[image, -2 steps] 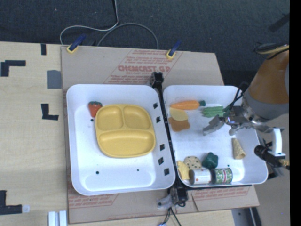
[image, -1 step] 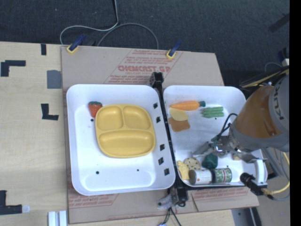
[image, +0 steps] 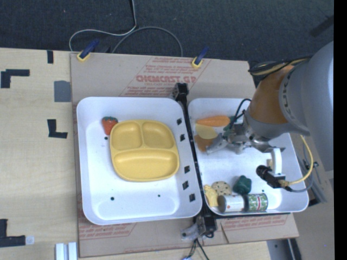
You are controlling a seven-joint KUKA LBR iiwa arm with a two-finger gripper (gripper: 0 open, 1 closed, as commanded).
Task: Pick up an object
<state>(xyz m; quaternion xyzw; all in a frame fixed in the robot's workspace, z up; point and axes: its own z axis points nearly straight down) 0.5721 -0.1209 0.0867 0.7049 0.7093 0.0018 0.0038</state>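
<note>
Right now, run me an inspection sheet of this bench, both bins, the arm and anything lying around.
Surface: two white bins on a cardboard sheet; left bin, right bin.
Job's things: yellow divided plate and strawberry in left bin; orange cup, cookie, green toy, bottle in right bin.
Clutter: nothing seen.
Grippers: pincer low in the right bin beside the cup.
Cables: white cable behind the bins.
Surroundings: dark carpet.

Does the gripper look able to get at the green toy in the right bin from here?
Probably yes. The green toy lies uncovered in the right bin, below the gripper; only the bottle sits close beside it.
</note>
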